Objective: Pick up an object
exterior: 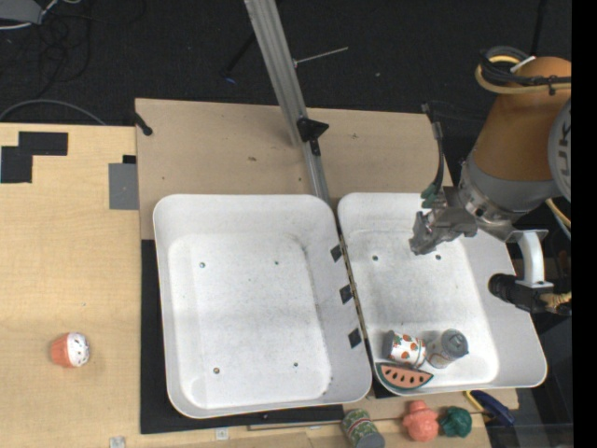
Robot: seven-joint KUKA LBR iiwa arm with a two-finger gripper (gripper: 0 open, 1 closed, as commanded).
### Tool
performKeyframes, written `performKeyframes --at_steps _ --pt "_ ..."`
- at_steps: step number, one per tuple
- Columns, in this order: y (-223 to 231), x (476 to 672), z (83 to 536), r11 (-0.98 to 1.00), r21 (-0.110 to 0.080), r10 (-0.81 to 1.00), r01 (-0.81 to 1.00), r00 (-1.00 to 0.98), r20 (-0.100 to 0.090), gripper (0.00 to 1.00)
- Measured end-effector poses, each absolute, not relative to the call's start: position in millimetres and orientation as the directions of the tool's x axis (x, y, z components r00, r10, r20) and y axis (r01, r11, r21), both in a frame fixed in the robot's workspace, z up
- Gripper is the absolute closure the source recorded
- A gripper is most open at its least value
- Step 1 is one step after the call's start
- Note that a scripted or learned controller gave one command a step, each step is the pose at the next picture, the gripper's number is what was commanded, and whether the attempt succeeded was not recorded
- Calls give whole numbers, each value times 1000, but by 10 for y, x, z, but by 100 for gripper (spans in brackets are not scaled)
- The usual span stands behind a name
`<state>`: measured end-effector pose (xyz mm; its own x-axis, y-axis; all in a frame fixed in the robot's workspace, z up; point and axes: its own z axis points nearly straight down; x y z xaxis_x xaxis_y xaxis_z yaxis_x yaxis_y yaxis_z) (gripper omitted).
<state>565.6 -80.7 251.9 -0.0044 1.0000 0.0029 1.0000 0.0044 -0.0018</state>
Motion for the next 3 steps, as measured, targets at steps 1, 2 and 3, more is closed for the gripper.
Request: performKeyframes --at_steps 1,2,3 --pt "-310 5600 2474 4 -4 1000 1000 -3 3 100" --pt "183 5606 2332 4 -6 1000 1000 -4 2 100" --pt "645 5653 2233 3 -5 1000 1000 -3 1 100"
